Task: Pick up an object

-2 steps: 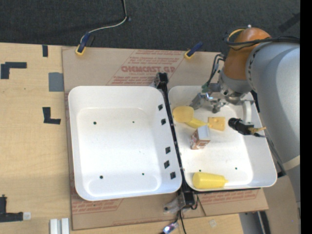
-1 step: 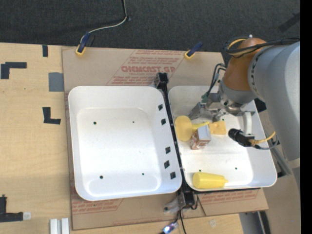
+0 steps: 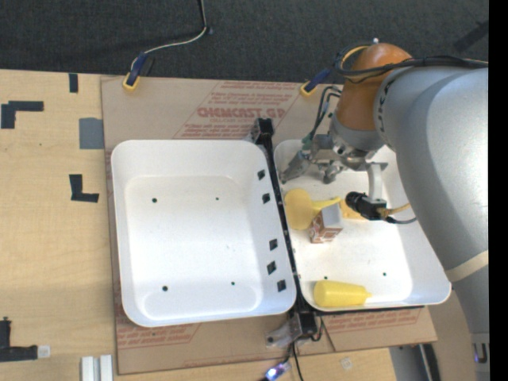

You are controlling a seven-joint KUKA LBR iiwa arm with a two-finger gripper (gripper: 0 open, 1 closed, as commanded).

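Note:
In the right bin (image 3: pixel 413 280) a soft yellow piece (image 3: pixel 299 208) lies against the left wall. A small brown and white box (image 3: pixel 325 227) sits just to its right, touching it. A yellow bottle-shaped object (image 3: pixel 340 294) lies on its side near the bin's front edge. My gripper (image 3: pixel 314 165) hangs over the back left part of the right bin, just behind the soft yellow piece. I see nothing held in it.
The left bin (image 3: pixel 127 213) stands beside the right one, with a black divider strip (image 3: pixel 274 213) running between them. Both rest on a cardboard sheet (image 3: pixel 230 109). The grey arm (image 3: pixel 444 133) covers the right bin's back right corner.

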